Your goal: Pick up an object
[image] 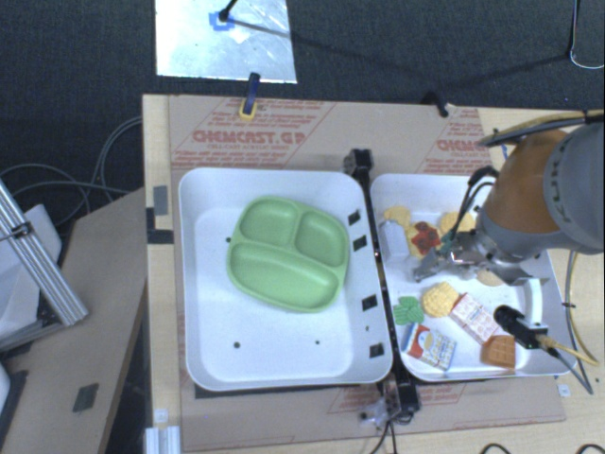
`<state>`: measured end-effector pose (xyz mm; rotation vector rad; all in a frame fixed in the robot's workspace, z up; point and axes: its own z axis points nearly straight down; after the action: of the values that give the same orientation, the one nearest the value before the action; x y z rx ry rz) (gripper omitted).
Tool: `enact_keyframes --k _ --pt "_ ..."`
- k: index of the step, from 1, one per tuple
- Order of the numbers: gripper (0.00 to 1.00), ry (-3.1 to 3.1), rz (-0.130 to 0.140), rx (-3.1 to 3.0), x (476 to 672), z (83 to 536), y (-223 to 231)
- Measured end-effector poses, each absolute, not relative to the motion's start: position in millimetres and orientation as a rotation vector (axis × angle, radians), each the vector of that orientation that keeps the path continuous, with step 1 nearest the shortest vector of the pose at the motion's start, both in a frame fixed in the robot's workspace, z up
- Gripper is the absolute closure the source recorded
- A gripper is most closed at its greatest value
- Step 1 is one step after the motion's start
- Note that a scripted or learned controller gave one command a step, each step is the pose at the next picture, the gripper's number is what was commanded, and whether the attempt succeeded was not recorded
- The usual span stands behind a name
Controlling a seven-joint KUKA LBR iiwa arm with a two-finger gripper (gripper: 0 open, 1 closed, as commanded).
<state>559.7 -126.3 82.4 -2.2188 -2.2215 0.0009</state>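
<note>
Toy food lies heaped in the right bin (389, 189), at the right of the frame, and any one piece would answer the task. A red piece (424, 238) sits near the top of the heap, just beside the gripper (452, 253), which hangs low over the bin at the end of the grey arm (539, 197). Whether the gripper is released or clenched cannot be told; nothing is seen held in it.

Below it, toward the lower right of the frame, lie a round yellow piece (438, 299), a green leaf-shaped piece (408, 309), a small printed packet (435, 346), a pink-and-white block (473, 315) and a brown piece (498, 351).

These pieces look like hollow plastic: probably light, stiff and smooth, so likely to skid or pop out of a pinch. The round yellow one seems best taken across its middle; the block offers flat opposite sides. The packet lies flat and would be hard to get under.

The left bin (203, 253) holds a green divided plate (288, 253), mid-frame.
</note>
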Motion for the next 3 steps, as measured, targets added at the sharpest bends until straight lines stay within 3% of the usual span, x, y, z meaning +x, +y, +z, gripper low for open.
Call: enact_keyframes --k 1,3 --pt "1.00 -2.224 -0.003 -2.221 560.8 94.9 -126.7" --pt "1.00 -2.229 -0.005 -2.221 567.9 184.3 -134.0"
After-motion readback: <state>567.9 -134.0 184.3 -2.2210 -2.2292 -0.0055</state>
